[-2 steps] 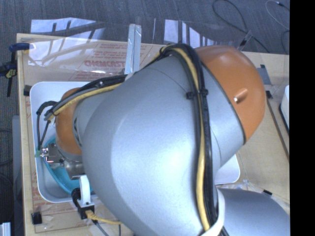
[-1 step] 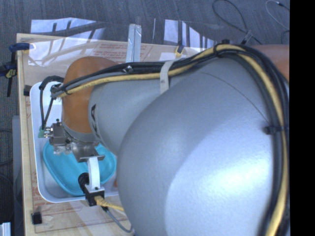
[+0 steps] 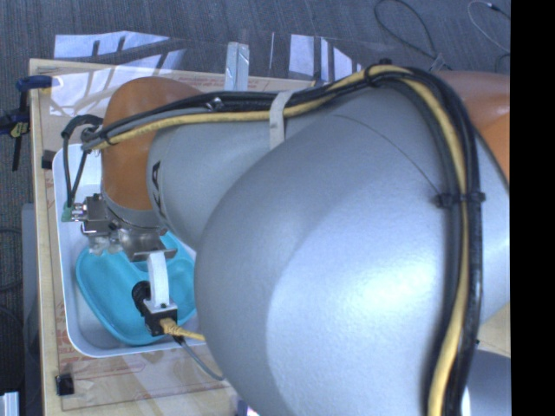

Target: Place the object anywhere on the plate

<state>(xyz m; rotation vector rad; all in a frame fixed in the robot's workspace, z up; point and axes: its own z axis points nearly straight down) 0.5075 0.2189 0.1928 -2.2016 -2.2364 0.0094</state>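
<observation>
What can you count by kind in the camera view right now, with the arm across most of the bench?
White bin: 1
Blue plate: 1
Total: 2
The arm covers the rest of the bench, so this tally takes in only what is in plain sight.

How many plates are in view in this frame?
1. A blue plate lies in the white bin at the left, partly under the arm. The arm covers much of the bench, so others may be hidden.
</observation>
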